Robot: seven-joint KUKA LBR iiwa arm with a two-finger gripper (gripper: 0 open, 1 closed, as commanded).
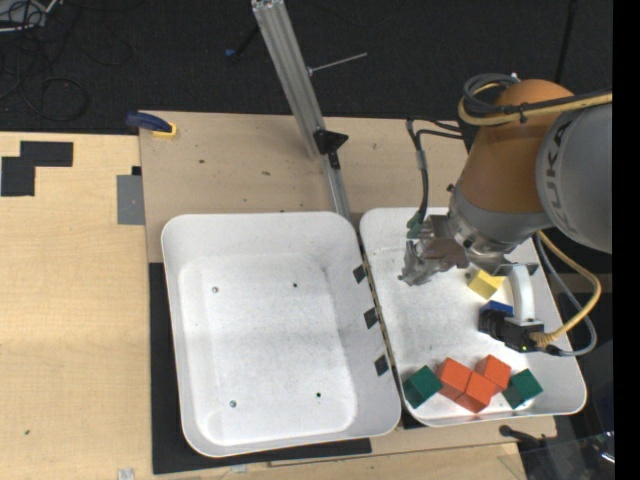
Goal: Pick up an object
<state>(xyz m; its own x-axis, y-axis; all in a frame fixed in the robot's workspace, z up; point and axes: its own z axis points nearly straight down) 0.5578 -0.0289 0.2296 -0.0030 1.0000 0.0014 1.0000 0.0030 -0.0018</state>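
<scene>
Gripper [415,268] hangs over the right bin's [440,318] middle, toward its left wall, holding nothing I can see. This looks like the approach step: no block picked yet. Largest cluster, orange blocks [472,380] flanked by green blocks [422,384], sits along the near edge; a yellow block [484,285] lies by the right wall. Next move needs a descent squarely over one; open floor surrounds the gripper

Pale wooden bench [70,298] under a dark backdrop [150,38], possibly with cables [40,93].
</scene>
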